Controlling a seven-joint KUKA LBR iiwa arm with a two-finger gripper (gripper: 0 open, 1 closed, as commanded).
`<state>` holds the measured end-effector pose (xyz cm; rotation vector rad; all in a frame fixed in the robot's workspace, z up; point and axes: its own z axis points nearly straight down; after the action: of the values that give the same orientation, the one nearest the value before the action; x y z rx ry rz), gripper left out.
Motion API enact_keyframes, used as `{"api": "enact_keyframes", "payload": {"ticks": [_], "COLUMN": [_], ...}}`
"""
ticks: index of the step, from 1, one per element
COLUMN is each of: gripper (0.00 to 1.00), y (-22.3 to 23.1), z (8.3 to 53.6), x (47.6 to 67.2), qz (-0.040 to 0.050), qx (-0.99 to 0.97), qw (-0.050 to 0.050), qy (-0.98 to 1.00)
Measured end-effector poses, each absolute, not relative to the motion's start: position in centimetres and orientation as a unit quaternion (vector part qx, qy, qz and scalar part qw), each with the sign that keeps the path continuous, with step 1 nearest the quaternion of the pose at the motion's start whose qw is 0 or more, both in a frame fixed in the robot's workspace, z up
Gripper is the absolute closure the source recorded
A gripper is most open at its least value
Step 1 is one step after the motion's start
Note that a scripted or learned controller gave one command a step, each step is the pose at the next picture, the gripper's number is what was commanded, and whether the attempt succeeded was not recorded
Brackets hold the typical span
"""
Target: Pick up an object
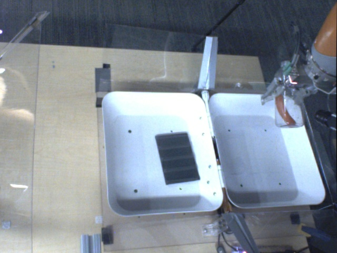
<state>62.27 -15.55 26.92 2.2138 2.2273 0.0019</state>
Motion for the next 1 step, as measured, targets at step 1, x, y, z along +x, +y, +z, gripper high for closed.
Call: {"api": "enact_keyframes", "payload": {"ticks": [1], "gripper": [0.0], "y": [-15.15], "z": [13.31], "x": [60.7], "qz": [0.0003], "qx": [0.686], "qw": [0.0], "qy": [0.727]}}
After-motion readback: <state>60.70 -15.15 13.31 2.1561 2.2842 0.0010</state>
